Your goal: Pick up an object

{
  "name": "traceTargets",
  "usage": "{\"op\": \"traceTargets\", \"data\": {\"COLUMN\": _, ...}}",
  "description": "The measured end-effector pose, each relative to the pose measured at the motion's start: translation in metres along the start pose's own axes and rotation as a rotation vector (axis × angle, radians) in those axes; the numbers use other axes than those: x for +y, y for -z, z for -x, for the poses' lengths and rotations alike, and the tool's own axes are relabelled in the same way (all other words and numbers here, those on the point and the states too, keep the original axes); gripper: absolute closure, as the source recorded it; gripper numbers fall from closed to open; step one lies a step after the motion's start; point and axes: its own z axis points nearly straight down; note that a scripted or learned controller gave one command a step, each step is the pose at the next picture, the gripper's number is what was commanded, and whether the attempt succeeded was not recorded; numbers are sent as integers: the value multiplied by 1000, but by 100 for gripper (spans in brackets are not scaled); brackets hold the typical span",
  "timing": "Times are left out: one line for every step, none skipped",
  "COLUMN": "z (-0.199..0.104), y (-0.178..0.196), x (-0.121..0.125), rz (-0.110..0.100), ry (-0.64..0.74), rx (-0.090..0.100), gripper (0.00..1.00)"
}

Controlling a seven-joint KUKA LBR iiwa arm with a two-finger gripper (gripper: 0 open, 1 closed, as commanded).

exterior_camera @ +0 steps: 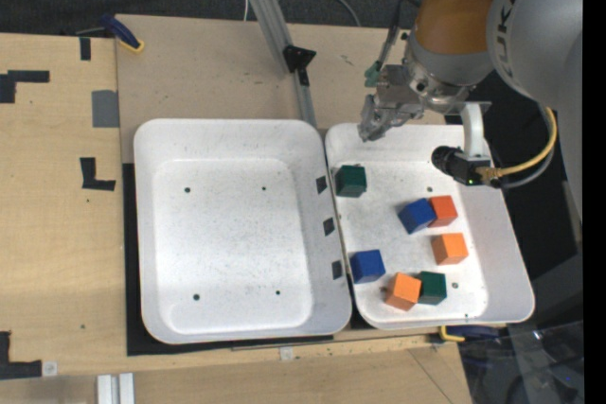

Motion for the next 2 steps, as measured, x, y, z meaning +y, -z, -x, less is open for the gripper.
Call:
{"op": "traceTargets", "data": {"z": -50, "y": -19, "x": -17, "rz": -1, "ry": -1, "rx": -1, "gripper": 100}}
{"op": "traceTargets", "data": {"z": -105, "y": -17, "x": -45, "rz": 0, "ry": 1, "rx": 0, "gripper": 100}}
